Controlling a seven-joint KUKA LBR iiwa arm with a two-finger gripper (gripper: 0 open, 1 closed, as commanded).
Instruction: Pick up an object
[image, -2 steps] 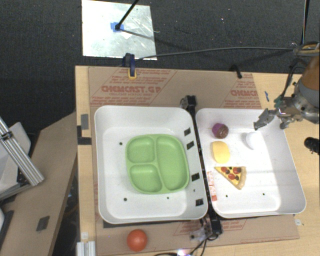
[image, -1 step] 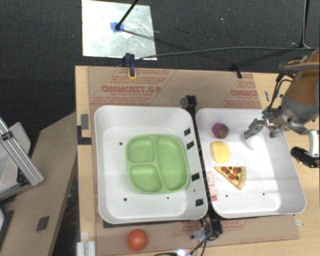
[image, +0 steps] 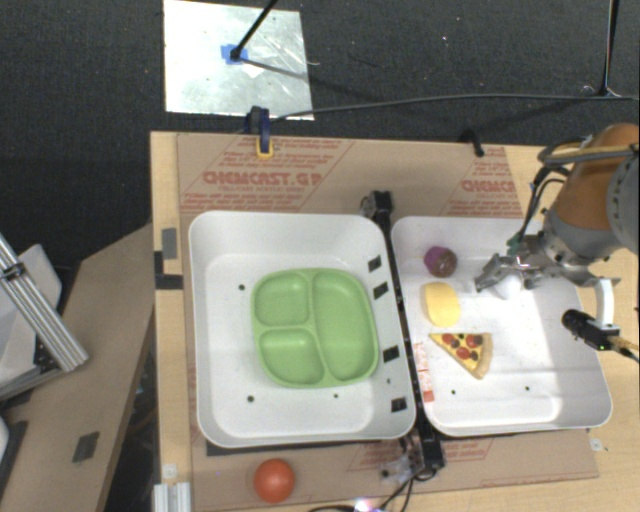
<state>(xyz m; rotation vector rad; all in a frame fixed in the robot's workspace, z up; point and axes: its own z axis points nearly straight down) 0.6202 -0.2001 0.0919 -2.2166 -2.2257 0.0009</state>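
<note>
In the right bin (image: 560, 400) lie a small purple ball-like object (image: 440, 261), a yellow block (image: 441, 302) just below it, and a pizza slice toy (image: 465, 350) nearer the front. My gripper (image: 497, 272) hangs over the bin's back right part, to the right of the purple object and the yellow block, pointing left toward them. I see nothing between its fingers. The grey arm with its orange band (image: 590, 190) comes in from the right edge.
The left bin (image: 220, 250) holds a green divided plate (image: 314, 326). An orange ball (image: 274, 479) sits on the bench in front of the left bin. A black clip fixture (image: 378, 206) stands between the bins at the back.
</note>
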